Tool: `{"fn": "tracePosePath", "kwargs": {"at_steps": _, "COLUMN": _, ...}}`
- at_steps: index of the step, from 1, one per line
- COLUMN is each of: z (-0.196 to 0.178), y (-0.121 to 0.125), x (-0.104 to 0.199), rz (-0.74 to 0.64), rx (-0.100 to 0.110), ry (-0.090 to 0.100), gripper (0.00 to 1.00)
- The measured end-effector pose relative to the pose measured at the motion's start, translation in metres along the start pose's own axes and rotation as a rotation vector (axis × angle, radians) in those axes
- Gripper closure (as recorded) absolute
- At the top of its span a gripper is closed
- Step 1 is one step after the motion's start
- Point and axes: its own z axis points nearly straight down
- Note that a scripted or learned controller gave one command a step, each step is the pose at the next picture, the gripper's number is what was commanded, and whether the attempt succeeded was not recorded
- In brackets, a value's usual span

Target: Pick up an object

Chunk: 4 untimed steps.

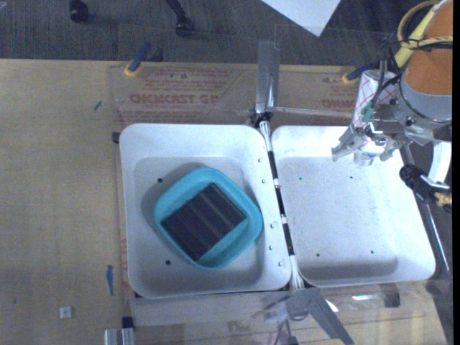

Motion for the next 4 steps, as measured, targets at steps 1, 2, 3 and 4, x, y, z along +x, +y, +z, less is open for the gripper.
{"fn": "tracePosePath", "kwargs": {"at_steps": 1, "z": 0.010, "y": 0.064, "x": -0.042, "rz": -0.086, "rx": -0.005, "ry": -0.003, "gripper": 0.00}}
{"fn": "tracePosePath", "kwargs": {"at_steps": 2, "z": 0.178, "y": -0.005, "x": -0.100, "rz": -0.283, "rx": -0.006, "ry": -0.003, "gripper": 0.00}}
{"fn": "tracePosePath", "kwargs": {"at_steps": 3, "z": 0.184, "y": 0.064, "x": -0.083, "rz": -0.364, "rx": -0.009, "ry": -0.004, "gripper": 0.00}}
{"fn": "tracePosePath", "kwargs": {"at_steps": 4, "z": 0.184, "y": 0.064, "x": -0.083, "rz": -0.364, "rx": -0.009, "ry": -0.004, "gripper": 0.00}}
